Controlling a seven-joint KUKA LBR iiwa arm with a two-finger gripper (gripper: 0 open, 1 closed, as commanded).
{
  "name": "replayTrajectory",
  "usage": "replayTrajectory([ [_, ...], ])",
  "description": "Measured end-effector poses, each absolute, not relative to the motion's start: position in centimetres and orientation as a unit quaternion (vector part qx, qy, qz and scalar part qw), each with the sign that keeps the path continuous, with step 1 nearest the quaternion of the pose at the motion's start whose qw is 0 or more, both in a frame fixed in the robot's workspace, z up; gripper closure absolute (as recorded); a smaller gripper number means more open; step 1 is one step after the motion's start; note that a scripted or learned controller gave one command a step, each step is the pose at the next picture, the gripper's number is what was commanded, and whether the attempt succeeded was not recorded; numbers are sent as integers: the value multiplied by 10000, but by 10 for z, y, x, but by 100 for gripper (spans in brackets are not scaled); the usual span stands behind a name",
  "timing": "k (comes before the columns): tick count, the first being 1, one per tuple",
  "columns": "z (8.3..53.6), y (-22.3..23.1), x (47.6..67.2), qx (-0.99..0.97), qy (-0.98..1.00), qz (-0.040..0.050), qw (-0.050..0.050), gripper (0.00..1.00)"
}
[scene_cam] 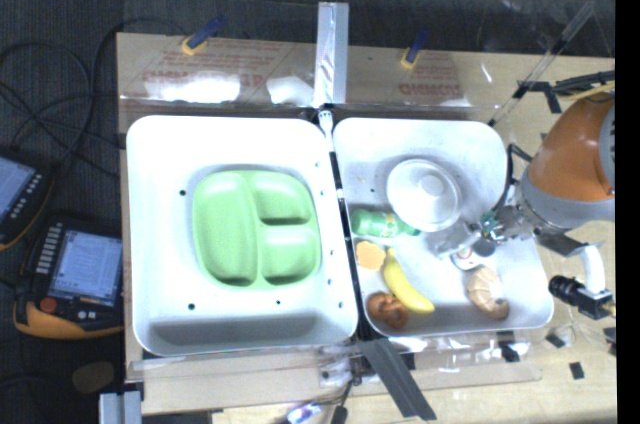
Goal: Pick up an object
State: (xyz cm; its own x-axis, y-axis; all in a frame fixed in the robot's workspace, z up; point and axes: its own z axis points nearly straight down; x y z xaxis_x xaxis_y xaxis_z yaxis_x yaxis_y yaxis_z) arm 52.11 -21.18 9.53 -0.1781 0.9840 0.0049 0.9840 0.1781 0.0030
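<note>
Two shallow white plastic bins look smooth and faintly glossy; the green three-compartment plastic tray matt; the pale wooden bench dull.

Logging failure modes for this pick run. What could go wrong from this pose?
1. The gripper sits low between the white bowl and a tan object; closing could nudge either instead of grasping.
2. The banana, orange piece and brown object crowd together, so picks there may drag neighbours.

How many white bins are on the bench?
2. The left bin holds a green divided tray; the right bin holds a white bowl, a banana and other small items.
</note>
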Motion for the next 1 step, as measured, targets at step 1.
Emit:
replayTrajectory([
  [1, 102, -213, 519, -6423, -7664, -10, 24, 100],
])
